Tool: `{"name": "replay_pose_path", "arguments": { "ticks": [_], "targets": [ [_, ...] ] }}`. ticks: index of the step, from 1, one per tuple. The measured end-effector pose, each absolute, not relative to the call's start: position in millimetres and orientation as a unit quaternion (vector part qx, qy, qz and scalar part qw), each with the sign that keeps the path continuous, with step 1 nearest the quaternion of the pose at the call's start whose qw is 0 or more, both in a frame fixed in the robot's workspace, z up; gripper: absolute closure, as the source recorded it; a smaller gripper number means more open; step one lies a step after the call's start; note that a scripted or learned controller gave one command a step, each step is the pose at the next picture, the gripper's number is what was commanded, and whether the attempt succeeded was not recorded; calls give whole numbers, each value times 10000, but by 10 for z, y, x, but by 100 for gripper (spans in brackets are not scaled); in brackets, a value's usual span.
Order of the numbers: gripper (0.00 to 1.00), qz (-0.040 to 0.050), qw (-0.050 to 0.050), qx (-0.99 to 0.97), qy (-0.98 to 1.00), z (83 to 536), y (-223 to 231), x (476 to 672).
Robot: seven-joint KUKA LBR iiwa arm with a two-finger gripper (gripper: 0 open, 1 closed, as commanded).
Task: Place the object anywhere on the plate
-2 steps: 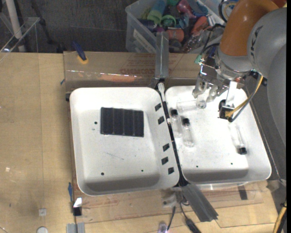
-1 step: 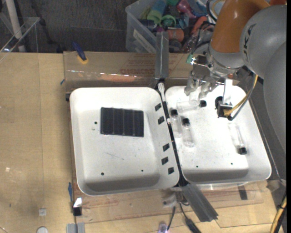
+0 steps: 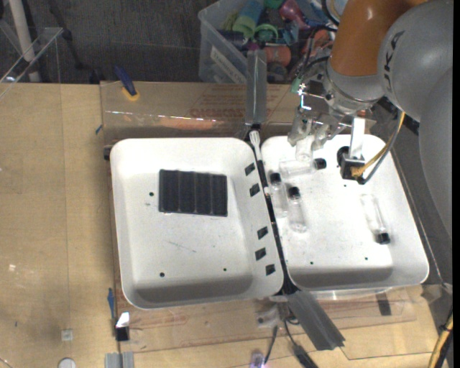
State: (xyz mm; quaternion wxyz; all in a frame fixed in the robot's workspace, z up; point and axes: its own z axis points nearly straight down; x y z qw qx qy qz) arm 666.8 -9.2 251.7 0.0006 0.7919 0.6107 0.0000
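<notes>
Several clear vials lie right of centre; your hand, grip state untellable, hovers above — descend, grasp one, then carry it to the dark plate.

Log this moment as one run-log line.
stage: reaching | gripper: over right bin, back edge | clear vials: lying in right bin | black plate: left bin, nothing placed

The wooden table carries two shallow white bins side by side, the left bin and the right bin, meeting along a seam lined with small black clips. Behind them a clear plastic sheet lies on the table, with a small blue clamp at its far left corner. Farther back stands a translucent crate holding colourful jumbled items.
</notes>
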Motion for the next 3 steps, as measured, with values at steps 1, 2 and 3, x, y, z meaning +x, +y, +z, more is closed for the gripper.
{"name": "replay_pose_path", "arguments": {
  "ticks": [1, 2, 3],
  "targets": [
    [100, 2, 6, 8195, 5731, 2653, -20, 6668],
    [100, -18, -17, 8032, 5957, 2251, 180, 6660],
    [100, -1, 0, 7955, 6059, 2509, 404, 6666]
  ]
}}
